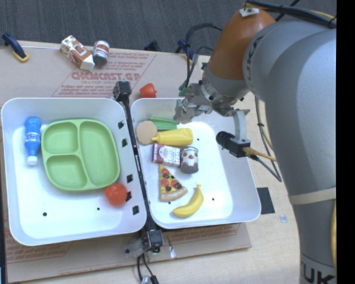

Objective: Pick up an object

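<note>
My gripper [183, 112] hangs low over the back of the right bin [239, 188], just above a green strip [163, 123] and a yellow corn-like piece [174, 137]. Nothing shows between its fingers. Below them lie a tan round cookie [145, 132], a dark red packet [166, 154], a small can [189, 159], a pizza slice [169, 183] and a banana [189, 203]. The arm's orange band and grey body cover the bin's back right corner.
The left bin [18, 215] holds a green divided plate [81, 154], a blue bottle [32, 139] and a red tomato [116, 194]. Behind the bins on the cardboard sit a small carton [76, 50], a can [100, 52] and a red piece [147, 90]. A black clip [122, 89] stands between the bins.
</note>
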